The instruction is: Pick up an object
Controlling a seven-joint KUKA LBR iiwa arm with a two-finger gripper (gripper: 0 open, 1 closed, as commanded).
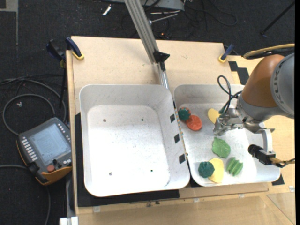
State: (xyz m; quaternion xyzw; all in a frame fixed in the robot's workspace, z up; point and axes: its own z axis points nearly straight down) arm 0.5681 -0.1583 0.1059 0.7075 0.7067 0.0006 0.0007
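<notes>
White plastic walls keep the toys pooled in the right bin (201, 90), where the gripper (220, 128) hangs above a light green piece (221, 148), presumably its pick, though I cannot tell how its fingers stand.

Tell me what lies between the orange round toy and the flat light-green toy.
In the camera view, bare white bin floor separates orange round toy from flat light-green toy.
</notes>
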